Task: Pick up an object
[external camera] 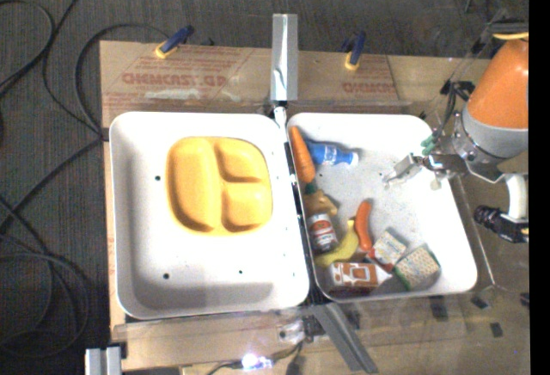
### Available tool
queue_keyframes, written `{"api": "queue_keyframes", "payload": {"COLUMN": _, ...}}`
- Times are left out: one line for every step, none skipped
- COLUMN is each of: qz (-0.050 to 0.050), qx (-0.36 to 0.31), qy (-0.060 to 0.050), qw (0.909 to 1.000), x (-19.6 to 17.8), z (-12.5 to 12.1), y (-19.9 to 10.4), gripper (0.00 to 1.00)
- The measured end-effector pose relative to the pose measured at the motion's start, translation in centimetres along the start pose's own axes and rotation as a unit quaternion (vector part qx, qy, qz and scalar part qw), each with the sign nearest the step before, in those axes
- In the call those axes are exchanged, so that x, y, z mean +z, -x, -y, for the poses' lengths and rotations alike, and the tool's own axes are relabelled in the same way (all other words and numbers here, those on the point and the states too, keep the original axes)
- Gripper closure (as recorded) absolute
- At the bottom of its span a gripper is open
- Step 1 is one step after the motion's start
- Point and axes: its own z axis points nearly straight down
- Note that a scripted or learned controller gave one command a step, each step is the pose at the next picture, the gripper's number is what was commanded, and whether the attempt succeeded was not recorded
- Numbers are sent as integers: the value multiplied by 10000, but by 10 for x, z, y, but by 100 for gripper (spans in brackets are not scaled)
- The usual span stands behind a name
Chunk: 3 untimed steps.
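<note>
White plastic, right bin [447, 218]: every candidate object lies loose inside it, none lifted, so the pick is, by my judgement, not yet begun. Nearest my claw [418, 168] is the short orange carrot [363, 225], near the bin's middle. My arm [503, 102] reaches in from the right, wrist above the bin's right rim; my fingers stand apart, pointing left, clamped on nothing.

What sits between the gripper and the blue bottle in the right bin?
Nothing visible. The gripper hangs over bare white floor in the right bin, and the blue bottle lies to its left in the camera view, beside the long carrot, with open floor between.
</note>
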Motion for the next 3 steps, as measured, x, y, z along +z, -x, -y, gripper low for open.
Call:
{"api": "queue_keyframes", "payload": {"qz": 25, "qx": -750, "qy": 59, "qw": 9972, "x": 102, "z": -23, "y": -20, "gripper": 0}}
{"api": "queue_keyframes", "payload": {"qz": 30, "qx": -1228, "qy": 60, "qw": 9924, "x": 102, "z": 20, "y": -50, "gripper": 0}}
{"api": "queue_keyframes", "payload": {"qz": 2, "qx": -1239, "qy": 59, "qw": 9923, "x": 93, "z": 19, "y": -53, "gripper": 100}}
